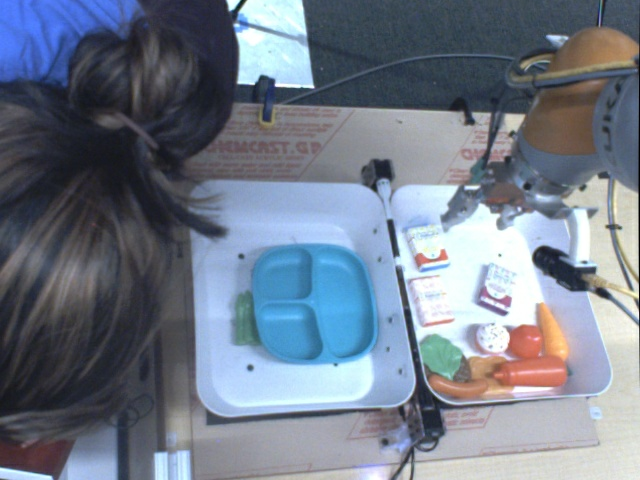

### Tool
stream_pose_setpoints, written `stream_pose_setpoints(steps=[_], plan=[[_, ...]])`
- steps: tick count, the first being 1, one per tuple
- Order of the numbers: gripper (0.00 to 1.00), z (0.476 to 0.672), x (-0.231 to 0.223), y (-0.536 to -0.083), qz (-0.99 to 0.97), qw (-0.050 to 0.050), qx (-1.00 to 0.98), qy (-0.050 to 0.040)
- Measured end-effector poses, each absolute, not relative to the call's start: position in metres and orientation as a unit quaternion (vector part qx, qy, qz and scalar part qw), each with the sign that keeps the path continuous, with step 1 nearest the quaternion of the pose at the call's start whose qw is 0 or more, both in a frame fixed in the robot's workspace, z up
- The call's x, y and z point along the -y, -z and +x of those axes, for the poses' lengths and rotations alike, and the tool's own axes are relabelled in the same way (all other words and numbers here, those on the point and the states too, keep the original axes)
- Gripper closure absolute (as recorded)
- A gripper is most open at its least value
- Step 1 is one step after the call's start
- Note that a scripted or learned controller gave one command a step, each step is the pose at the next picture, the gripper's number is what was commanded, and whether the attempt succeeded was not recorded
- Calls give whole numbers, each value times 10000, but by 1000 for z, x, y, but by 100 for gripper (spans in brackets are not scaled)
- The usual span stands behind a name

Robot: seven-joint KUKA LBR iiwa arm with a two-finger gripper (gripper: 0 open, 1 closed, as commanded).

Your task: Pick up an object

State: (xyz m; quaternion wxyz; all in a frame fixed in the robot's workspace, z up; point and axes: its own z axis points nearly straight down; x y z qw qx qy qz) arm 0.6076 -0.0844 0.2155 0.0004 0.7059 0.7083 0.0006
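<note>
1. While I scan the right bin from its near end, I see the sausage, carrot and tomato bunched there.
2. Mid-bin, small carton lies just below-left of gripper, long axis running near-to-far.
3. Gripper hovers at the far end, fingers spread wide, holding nothing.

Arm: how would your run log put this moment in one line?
gripper: above right bin, far end | holding: nothing seen | nearest: carton | blue tray: left bin
</note>
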Motion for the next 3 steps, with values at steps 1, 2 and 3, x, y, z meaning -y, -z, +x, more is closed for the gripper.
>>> stream_pose_setpoints(steps=[1, 2, 3], plan=[[0, 661, 142, -142, 7068, 2, -7075, 6], [0, 647, 164, -84, 7065, 5, -7077, 2], [0, 592, 178, -85, 7068, 8, -7074, -1]])
